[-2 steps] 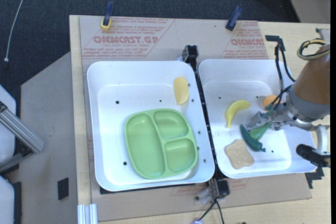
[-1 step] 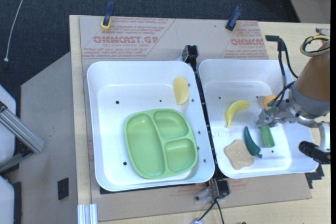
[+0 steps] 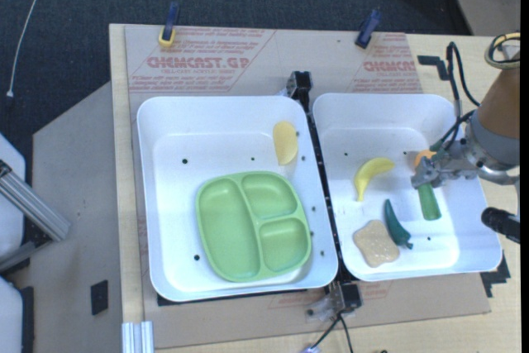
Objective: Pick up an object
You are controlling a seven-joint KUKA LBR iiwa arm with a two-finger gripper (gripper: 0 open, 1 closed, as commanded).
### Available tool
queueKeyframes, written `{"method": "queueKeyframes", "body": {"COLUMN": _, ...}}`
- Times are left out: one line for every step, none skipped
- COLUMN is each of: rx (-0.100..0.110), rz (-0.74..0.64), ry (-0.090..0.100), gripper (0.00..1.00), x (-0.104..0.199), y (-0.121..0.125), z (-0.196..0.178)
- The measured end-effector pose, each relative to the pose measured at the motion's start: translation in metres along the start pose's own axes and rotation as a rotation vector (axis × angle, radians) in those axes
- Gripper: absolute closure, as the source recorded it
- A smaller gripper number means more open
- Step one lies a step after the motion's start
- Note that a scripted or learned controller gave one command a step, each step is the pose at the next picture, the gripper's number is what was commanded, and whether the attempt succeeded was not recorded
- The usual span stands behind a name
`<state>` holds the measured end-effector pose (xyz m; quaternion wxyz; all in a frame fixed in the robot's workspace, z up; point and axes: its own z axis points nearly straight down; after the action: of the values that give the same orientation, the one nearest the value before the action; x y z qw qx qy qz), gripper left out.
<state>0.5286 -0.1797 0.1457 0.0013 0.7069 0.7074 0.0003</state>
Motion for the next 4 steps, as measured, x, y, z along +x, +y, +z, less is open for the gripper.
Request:
{"method": "queueKeyframes", "body": {"rx": -0.003, "rz": 0.000, "ry": -0.001, "gripper": 1.00, "x": 0.001, "y": -0.003, "z": -0.044}}
{"method": "queueKeyframes", "body": {"rx": -0.005, "rz": 0.000, "ry": -0.002, "gripper": 1.00, "x": -0.004, "y": -0.003, "z": -0.088}}
{"method": "queueKeyframes", "body": {"rx": 0.005, "rz": -0.004, "ry": 0.004, "gripper": 1.00, "x": 0.043, "y": -0.016, "z": -0.090}}
{"method": "queueKeyframes", "body": {"rx": 0.006, "rz": -0.005, "ry": 0.005, "gripper": 1.00, "x": 0.098, "y": -0.019, "z": -0.077}}
